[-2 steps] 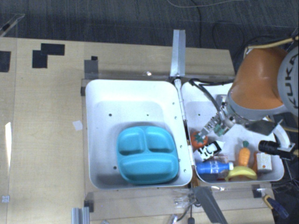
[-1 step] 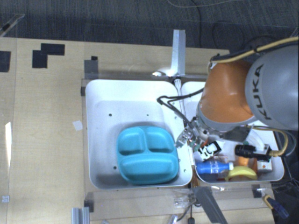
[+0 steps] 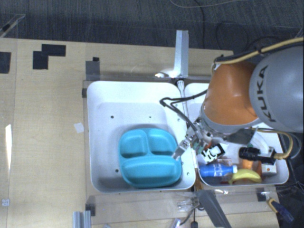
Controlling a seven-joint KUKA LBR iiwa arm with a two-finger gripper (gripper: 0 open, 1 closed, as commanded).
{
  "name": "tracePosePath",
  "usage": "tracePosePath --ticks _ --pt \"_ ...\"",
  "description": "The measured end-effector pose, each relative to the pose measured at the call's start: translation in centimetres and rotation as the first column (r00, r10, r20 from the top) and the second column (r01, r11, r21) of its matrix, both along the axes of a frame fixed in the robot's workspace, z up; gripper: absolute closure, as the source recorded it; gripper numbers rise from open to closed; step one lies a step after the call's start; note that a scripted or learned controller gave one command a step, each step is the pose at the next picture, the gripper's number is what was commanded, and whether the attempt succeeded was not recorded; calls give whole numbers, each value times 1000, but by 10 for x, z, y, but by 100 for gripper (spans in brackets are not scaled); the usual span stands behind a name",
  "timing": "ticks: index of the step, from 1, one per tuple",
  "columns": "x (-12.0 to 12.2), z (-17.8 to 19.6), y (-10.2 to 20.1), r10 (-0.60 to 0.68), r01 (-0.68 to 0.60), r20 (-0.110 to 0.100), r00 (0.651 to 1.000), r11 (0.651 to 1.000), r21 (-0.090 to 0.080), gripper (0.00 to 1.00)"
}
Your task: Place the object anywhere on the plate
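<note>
Tan surface, two white bins side by side. Blue plate [image 3: 149,158] in left bin, near its front right corner. Fingers [image 3: 183,148] over plate's right rim; open or shut: cannot tell. Object to place: not identifiable. Bottle [image 3: 217,170], banana [image 3: 246,176] in right bin. Advise release well inside rim, low.

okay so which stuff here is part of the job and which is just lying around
Job: plate in the left bin; gripper at the plate's right edge.
Lying about: banana, bottle, orange thing in the right bin.
</note>
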State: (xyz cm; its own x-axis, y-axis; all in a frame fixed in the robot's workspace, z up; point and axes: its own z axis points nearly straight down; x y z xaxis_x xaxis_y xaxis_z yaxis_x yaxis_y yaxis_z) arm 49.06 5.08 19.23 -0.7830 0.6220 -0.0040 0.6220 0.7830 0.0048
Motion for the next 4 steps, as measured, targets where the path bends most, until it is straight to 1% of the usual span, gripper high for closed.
tracePosePath --ticks 1,2,3,4 --pt "2 11 1 1 -1 7 1000 1000 1 100" --pt "2 11 1 1 -1 7 1000 1000 1 0" --pt "4 22 1 2 -2 13 1000 1000 3 100" --pt "4 22 1 2 -2 13 1000 1000 3 0"
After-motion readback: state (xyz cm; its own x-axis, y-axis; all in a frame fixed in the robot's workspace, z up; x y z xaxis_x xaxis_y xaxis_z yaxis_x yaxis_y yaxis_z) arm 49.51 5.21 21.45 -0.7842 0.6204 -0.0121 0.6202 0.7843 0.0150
